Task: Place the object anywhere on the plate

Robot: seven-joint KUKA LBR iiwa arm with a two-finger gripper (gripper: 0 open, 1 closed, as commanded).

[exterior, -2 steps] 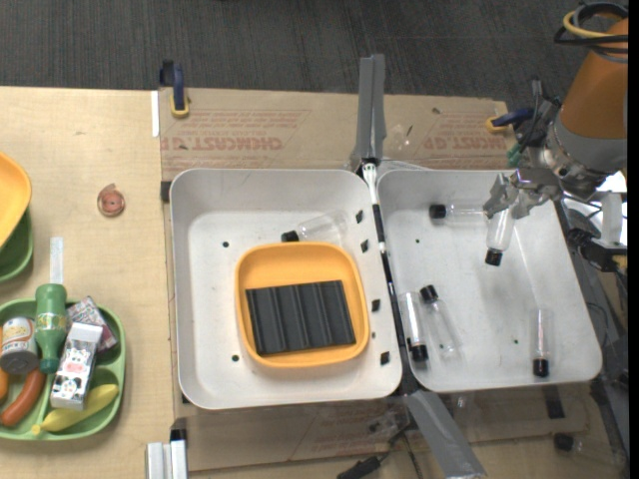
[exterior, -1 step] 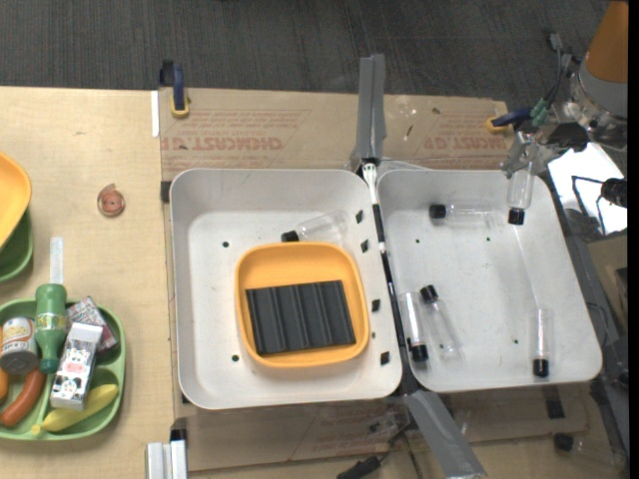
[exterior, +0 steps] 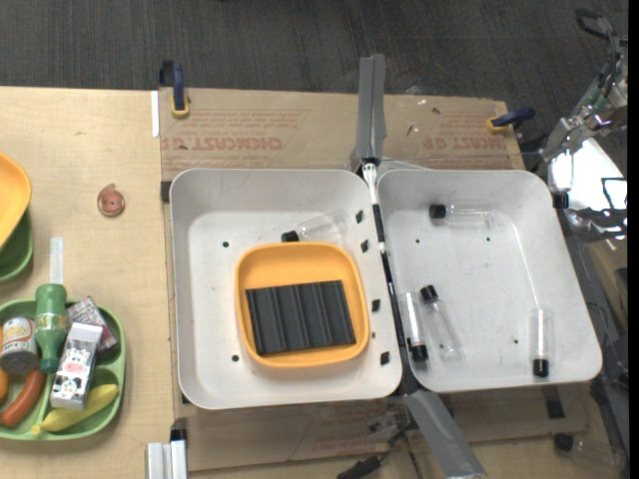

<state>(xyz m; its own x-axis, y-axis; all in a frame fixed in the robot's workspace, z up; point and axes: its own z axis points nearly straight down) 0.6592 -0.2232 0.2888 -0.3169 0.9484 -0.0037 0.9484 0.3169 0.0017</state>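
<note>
An orange square plate [exterior: 300, 261] sits in the middle of the left bin [exterior: 200, 267]. A black ribbed block [exterior: 303, 317] lies flat on the plate and covers most of its floor. A clear tube with a black cap [exterior: 316, 229] lies in the left bin just beyond the plate's far rim. The right bin [exterior: 569, 267] holds several clear black-capped tubes. One tube [exterior: 459, 211] is at the back, two tubes [exterior: 412, 325] [exterior: 439, 323] lie near the left wall, and another tube [exterior: 539, 341] is at the front right.
On the wooden table to the left stand a green tray of toy food [exterior: 60, 367] and an orange bowl [exterior: 10, 203]. Cardboard [exterior: 260, 133] lies under the bins, with clamps [exterior: 176, 93] [exterior: 507, 120] at its back edge. Cables and metal gear [exterior: 594, 158] crowd the right side.
</note>
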